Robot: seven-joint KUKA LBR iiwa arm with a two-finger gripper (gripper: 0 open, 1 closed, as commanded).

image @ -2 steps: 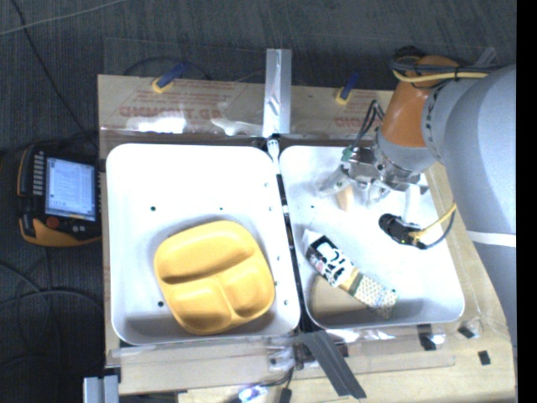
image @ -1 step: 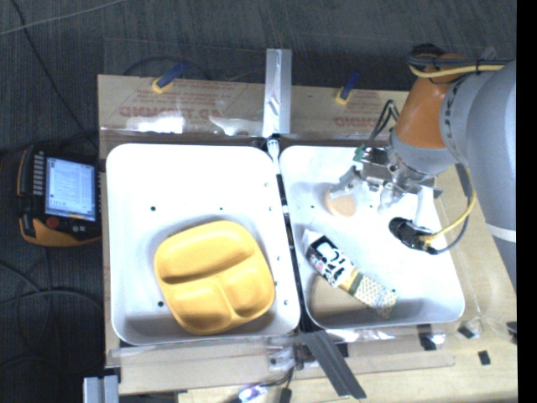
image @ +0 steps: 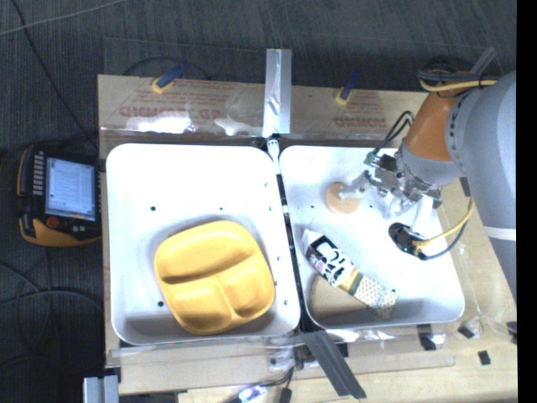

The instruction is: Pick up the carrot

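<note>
Orange carrot (image: 343, 198) partly hidden behind gripper (image: 367, 185).

end effector (image: 362, 185) beside what may be the carrot (image: 342, 198), right bin (image: 436, 305).

The left bin (image: 134, 175) contains a yellow compartment tray (image: 215, 274), lying toward its lower right. The right bin (image: 436, 300) contains what appears to be a black-and-white wrapped packet (image: 346, 275), lying diagonally. A handheld pendant (image: 59, 193) rests at frame left, beside the table (image: 126, 99).
</note>
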